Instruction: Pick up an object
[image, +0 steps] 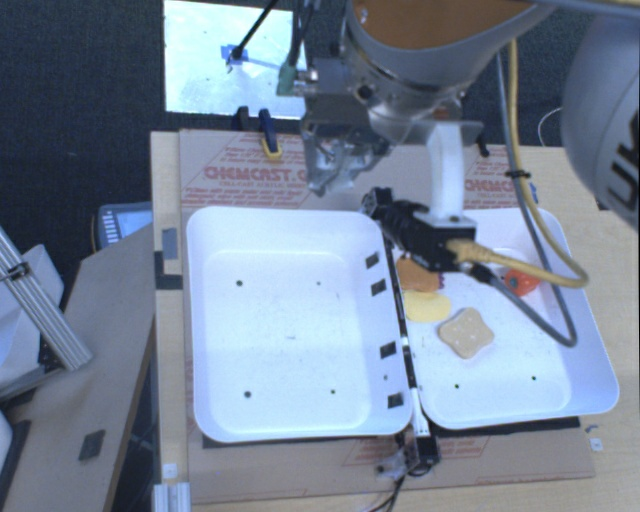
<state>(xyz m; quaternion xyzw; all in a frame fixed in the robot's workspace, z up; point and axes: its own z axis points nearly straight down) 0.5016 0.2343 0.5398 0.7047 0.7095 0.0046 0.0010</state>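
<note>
From above, my pincer (335, 170) hangs over the bench at twelve o'clock of the left bin (210, 400); whether it's apart or together I cannot tell. The toast (466, 333) lies in the right bin (560, 395), at four o'clock from me. I'm not yet approaching; next I must swing there and descend.

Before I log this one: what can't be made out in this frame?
- Gripper: blurred in the camera view, so open or shut cannot be told, nor whether it holds anything.
- Red object in the right bin: partly covered by the yellow cable; shape unclear.
- Orange piece: its upper edge is hidden under the black mount.
- Arm: cut off by the top edge.
</note>
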